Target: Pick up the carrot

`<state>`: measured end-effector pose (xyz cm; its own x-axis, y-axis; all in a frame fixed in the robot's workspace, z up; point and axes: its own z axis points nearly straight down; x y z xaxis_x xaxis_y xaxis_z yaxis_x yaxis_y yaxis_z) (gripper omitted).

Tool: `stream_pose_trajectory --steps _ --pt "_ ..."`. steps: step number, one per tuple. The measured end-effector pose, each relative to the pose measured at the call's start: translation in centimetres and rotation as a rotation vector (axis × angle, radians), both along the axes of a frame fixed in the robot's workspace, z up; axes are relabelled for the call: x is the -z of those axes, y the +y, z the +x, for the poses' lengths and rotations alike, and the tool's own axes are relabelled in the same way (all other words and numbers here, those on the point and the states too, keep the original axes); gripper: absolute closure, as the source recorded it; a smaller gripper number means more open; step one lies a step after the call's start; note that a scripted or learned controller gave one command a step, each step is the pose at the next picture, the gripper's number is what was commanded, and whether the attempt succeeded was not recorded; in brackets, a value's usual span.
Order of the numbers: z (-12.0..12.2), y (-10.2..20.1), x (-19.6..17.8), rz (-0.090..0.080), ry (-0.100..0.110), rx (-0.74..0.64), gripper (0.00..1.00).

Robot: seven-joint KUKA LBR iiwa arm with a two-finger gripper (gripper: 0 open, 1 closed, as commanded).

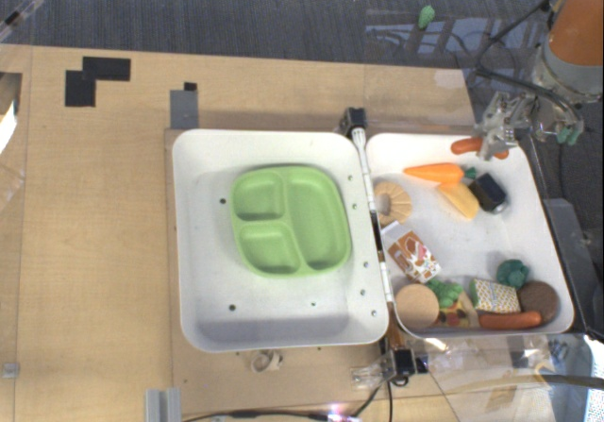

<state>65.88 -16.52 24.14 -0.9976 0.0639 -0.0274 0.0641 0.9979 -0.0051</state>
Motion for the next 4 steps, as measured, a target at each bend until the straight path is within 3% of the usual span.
stream_pose_trajectory --steps 1,2,3,4 --pt "-0.2 0.3 0.7 0.005 0.012 -0.003 0.00" --pt "0.5 0.1 14.3 0.004 0.017 -0.063 0.00" --pt "-0.2 1.4 15.4 0.012 0.026 0.310 0.00" --pt "0.4 1.5 13.9 0.011 0.006 0.304 1.00"
